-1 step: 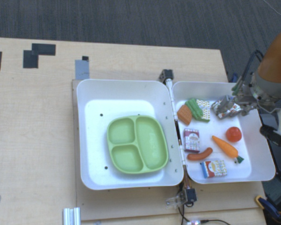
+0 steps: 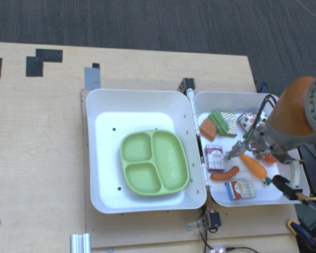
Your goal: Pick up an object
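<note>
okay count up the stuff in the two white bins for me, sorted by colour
Green: 2, divided plate and ridged piece
Orange: 2, carrot and wedge
Red: 1, sausage
Printed packets: 2, and
Total: 7, leaving out things part-hidden by the gripper.

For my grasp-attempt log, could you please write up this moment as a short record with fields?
left bin: holds a green divided plate
right bin: holds small toy foods
items there: carrot, sausage, red carton, small box, green waffle piece
arm: reaches in from the right, orange band above the wrist
gripper: low over the right bin, by the carrot's upper end
grasp: nothing seen held
</note>
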`<state>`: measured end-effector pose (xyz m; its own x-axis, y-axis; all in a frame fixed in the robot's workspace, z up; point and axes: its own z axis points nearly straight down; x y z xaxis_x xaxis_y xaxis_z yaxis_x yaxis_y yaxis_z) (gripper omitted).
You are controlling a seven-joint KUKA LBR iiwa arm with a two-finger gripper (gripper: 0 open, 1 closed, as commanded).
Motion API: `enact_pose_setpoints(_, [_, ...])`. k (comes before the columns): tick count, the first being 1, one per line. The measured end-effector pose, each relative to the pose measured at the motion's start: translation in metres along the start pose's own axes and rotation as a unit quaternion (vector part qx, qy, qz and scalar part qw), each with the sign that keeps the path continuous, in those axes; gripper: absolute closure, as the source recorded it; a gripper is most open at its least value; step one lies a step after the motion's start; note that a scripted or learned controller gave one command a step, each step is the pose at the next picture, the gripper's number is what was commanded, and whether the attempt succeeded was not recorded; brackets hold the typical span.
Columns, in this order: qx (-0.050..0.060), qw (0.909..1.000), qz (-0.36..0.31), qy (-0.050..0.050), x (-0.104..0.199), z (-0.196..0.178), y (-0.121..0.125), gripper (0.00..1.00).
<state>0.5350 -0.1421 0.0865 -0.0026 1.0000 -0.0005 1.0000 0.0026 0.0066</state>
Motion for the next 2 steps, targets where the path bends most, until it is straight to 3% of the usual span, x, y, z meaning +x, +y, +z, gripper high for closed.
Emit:
enact_pose_setpoints(1, [-0.003,1.0,0.0,-0.001,0.0,-0.012,0.002,1.0])
enact_pose_setpoints(2, [0.001,1.0,-0.001,0.001,0.079,-0.099,0.055,1.0])
